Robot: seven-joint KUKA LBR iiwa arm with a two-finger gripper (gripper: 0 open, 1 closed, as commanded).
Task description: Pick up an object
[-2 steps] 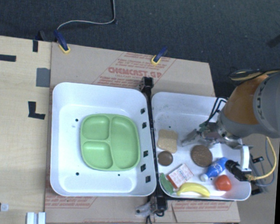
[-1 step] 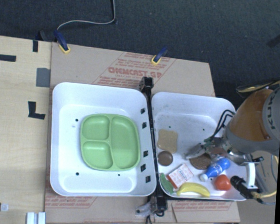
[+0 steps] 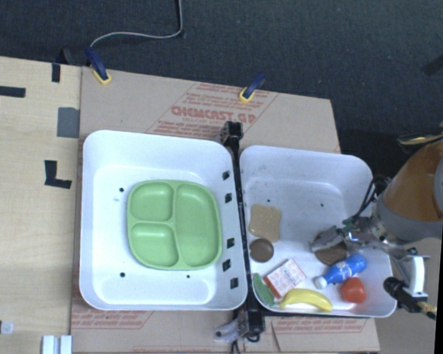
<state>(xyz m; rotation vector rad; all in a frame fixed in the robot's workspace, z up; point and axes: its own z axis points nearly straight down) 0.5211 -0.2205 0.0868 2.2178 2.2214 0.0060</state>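
Gripper [image 3: 332, 242] stood low in the right bin [image 3: 306, 162], lower right of frame, just above the bottle [image 3: 343, 270]; whether its grip was open or closed could not be told.

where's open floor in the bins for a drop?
Right bin: bare upper half, above the tan square. Left bin: strips around the green tray. Crowded: right bin's lower edge, with banana, bottle, tomato, gripper.
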